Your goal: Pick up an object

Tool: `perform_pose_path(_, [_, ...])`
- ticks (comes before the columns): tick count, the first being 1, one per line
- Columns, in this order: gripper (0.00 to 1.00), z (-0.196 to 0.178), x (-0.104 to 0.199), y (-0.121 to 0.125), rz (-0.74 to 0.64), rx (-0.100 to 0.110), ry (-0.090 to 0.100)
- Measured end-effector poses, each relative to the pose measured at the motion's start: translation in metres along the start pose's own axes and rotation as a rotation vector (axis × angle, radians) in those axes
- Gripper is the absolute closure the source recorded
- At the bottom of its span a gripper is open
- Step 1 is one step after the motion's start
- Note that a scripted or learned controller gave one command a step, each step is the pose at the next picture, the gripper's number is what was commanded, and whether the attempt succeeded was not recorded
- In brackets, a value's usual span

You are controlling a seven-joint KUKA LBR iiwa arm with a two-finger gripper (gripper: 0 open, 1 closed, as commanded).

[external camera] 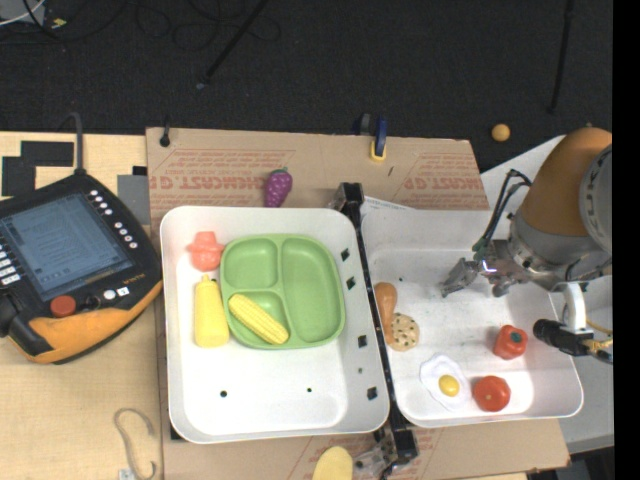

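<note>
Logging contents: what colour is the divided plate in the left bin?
Light green; the divided plate shows best in the camera view.

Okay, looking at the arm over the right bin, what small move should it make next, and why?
Probably lower the gripper toward a toy in the right bin, perhaps the cookie. It sits over bare bin floor with nothing between its fingers.

Dark carpet (300, 48) strewn with cables (230, 38) lies beyond a wooden bench (70, 408) lined with cardboard (320, 163).

Bins (270, 413): smooth white plastic. Green tray (310, 298): glossy plastic. Backing sheet (220, 173): matt brown cardboard.
</note>
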State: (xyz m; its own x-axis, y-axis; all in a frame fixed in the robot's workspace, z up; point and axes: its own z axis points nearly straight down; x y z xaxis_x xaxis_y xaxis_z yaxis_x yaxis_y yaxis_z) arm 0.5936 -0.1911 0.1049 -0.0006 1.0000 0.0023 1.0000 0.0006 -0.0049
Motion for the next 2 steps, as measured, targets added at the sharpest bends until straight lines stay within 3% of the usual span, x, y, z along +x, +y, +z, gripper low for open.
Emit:
perform_pose_path(1, [0.0,0.019,0.002,0.0,-0.001,-0.001,-0.001])
perform_pose_path(2, [1.0,0.007,0.001,0.0,0.001,-0.003,-0.001])
